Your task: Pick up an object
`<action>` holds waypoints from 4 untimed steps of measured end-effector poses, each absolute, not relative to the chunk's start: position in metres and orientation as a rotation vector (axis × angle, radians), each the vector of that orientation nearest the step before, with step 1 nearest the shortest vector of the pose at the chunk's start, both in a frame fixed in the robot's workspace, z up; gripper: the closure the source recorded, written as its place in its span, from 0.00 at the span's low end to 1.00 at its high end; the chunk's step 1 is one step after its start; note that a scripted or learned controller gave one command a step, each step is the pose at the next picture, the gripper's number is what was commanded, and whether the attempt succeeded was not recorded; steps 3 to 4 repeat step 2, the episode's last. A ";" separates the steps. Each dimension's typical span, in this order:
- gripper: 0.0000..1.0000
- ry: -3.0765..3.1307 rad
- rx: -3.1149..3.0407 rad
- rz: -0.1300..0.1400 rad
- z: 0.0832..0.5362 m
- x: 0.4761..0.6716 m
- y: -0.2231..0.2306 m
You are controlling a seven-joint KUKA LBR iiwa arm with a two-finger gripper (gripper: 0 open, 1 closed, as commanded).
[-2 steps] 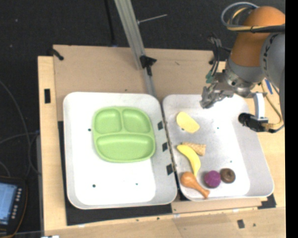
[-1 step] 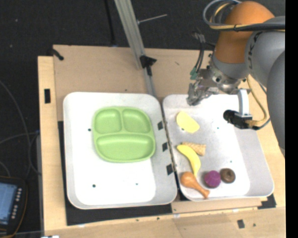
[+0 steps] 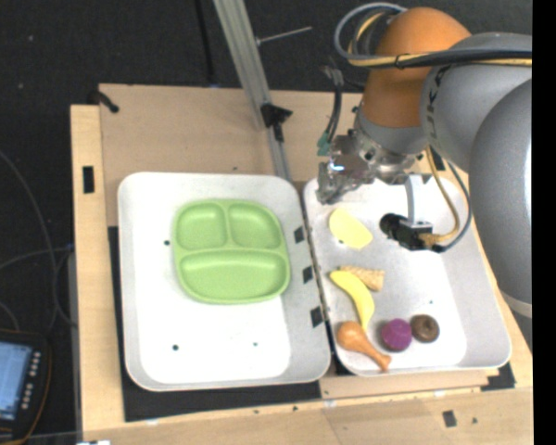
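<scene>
From my station the light reads even and fairly bright, coming from overhead. The two white bins glare close to washed-out, while the dark floor swallows detail. Shadows are soft and short. The whole view is slightly soft, grainy and low in resolution.

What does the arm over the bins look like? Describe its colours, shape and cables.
The arm is thick, rounded and light grey, with a glossy orange band above the wrist. Grey and black cables loop beside the band, and another runs down past the wrist. The gripper is a small metallic assembly with dark parts.
</scene>
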State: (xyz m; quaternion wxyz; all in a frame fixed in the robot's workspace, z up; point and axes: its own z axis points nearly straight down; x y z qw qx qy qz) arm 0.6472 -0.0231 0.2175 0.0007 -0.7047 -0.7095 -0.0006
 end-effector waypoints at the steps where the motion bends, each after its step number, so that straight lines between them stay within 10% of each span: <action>1: 1.00 -2.230 -2.214 -0.005 0.234 0.641 0.025; 4: 1.00 -2.231 -2.212 -0.004 0.243 0.641 0.086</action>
